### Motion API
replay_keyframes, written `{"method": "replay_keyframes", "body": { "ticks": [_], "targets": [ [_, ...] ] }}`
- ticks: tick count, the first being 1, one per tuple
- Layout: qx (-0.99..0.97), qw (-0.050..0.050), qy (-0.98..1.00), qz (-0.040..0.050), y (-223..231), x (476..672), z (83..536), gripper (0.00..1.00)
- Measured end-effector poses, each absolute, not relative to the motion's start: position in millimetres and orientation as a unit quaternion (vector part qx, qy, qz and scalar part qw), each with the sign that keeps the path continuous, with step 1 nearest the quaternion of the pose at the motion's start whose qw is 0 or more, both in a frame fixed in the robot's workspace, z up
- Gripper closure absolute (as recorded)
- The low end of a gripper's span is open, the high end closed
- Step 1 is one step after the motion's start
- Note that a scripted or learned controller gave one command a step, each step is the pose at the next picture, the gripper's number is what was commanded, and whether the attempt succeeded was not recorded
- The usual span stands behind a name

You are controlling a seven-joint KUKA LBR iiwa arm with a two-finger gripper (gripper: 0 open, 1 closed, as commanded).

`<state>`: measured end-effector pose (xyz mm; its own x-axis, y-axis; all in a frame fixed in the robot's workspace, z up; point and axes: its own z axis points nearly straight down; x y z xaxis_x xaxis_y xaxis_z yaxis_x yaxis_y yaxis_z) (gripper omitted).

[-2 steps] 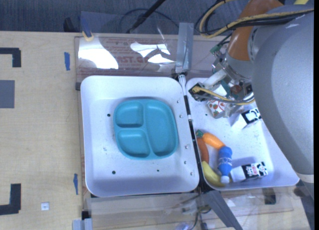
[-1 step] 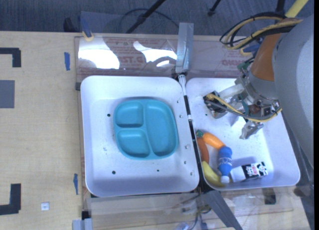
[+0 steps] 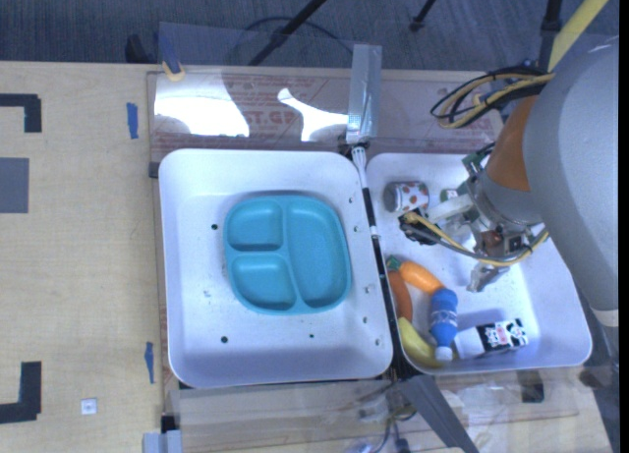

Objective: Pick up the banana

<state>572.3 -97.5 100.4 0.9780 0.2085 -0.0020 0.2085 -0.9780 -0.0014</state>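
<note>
Counter with two bins

We see a pale wooden counter carrying two white bins side by side, left bin and right bin, touching.

Grey arm with orange band, yellow-black cables looping past the wrist.

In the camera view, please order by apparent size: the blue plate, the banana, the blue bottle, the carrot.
1. Blue plate, clearly the largest.
2-4. Carrot, blue bottle and banana look similar; the banana is partly hidden, so I would not rank them.
</note>
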Motion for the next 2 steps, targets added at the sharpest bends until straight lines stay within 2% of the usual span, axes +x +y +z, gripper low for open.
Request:
{"method": "replay_keyframes", "body": {
  "ticks": [1,2],
  "targets": [
    [-0.994,0.001,-0.106,0.0020,-97,572.2,110,1.00],
    [-0.995,0.000,-0.102,0.0007,-35,567.7,227,1.00]
  ]
}}
